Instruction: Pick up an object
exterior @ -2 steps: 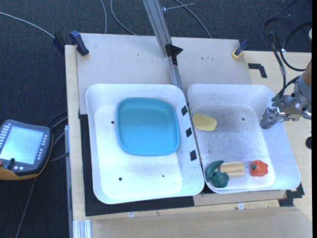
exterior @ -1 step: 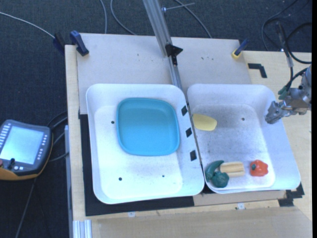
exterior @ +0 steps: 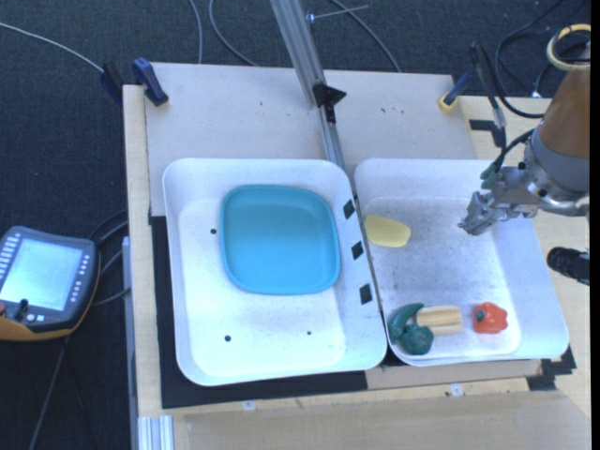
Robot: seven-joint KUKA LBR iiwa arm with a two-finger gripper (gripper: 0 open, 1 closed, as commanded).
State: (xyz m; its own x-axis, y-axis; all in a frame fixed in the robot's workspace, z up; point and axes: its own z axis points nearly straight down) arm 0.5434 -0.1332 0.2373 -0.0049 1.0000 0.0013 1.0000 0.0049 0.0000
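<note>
Fingers of the gripper (exterior: 472, 221) hang over the right bin (exterior: 525, 261); whether they are parted or closed, I cannot tell. Four objects lie there: one yellow piece (exterior: 387, 231), one green pepper (exterior: 411, 330), one tan block (exterior: 440, 320), one red tomato (exterior: 488, 318). One blue plate (exterior: 280, 239) fills the left bin (exterior: 187, 251).

Arm (exterior: 562, 148) over right bin (exterior: 525, 261); its jaws perhaps empty, blurred.

A square blue plastic plate (exterior: 280, 238) is lying in the left shallow white bin (exterior: 187, 345); a yellow lemon-like piece (exterior: 387, 231), green pepper (exterior: 411, 330), tan block (exterior: 439, 320) and red tomato (exterior: 488, 318) are sitting in the right white bin (exterior: 548, 307).
</note>
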